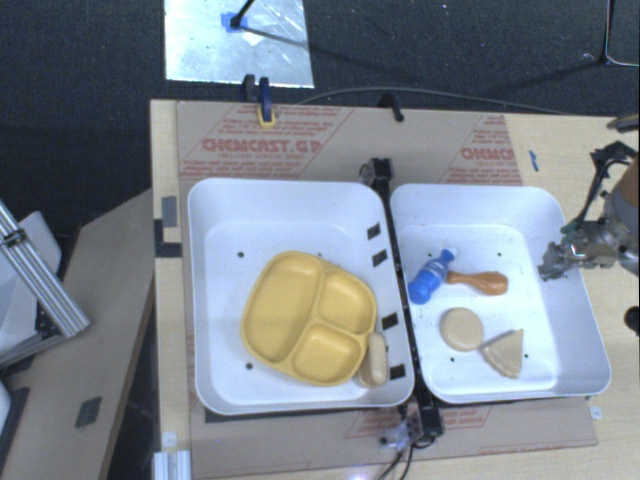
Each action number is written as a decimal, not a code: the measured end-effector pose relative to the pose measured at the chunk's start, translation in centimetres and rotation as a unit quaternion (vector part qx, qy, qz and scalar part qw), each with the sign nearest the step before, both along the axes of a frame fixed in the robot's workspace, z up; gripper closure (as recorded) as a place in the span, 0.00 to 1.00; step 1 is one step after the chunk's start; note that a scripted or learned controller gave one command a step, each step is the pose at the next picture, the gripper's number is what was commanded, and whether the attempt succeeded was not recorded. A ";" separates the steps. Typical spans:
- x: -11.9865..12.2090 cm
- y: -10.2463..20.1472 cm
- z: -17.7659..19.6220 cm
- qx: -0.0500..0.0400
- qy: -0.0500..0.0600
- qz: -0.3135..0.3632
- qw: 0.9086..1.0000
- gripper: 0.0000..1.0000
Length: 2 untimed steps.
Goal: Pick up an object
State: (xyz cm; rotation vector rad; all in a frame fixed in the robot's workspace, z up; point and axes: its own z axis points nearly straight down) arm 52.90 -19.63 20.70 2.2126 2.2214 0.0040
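The right bin (560,368) holds a small blue bottle (429,276) lying on its side. Touching the bottle's cap end is a brown drumstick-shaped piece (481,282). Below them lie a round beige disc (462,328) and a tan wedge (505,352), side by side. My gripper (556,261) hangs at the right bin's right wall, apart from all of these and right of the drumstick piece. Nothing shows in its grasp.
The left bin (215,268) carries a yellow divided tray (308,316) with a beige roll (375,359) against its lower right corner. A black divider strip (392,268) runs between the bins. A clamp (262,98) sits at the bench's back edge.
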 end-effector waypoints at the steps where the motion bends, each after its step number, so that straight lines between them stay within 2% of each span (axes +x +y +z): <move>1: -0.3 -0.9 5.8 0.000 -0.001 0.000 1.000 1.00; 2: 1.3 4.6 4.6 0.002 0.002 0.003 1.000 1.00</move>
